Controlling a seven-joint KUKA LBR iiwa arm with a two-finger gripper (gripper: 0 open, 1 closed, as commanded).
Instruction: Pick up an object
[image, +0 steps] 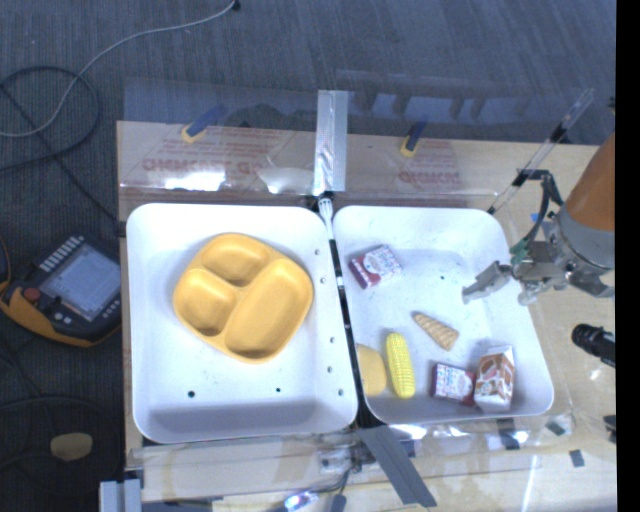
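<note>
- The pincer (497, 280) hangs over the right edge of the right bin (480, 225), reaching in from the right below the arm's orange band.
- One grey finger (483, 281) juts left over the bin floor; I cannot tell how far the fingers stand apart, and nothing shows between them.
- It touches none of the objects; the nearest, a cone-shaped snack (436, 330), lies a little nearer and to its left, apart from it.
- A red and white packet (375, 265) lies in the far left part of the right bin.
- An ear of corn (400, 364) lies along the near left part, just beside a pale yellow piece (371, 370) against the bin's left wall.
- A small red packet (452, 382) and a white and brown carton (495, 378) sit side by side in the near right corner.
- The left bin (150, 300) holds a yellow divided plate (243, 295), well apart from the pincer.
- On the floor left of the tabletop (135, 150) lies a control pendant (70, 290).
</note>
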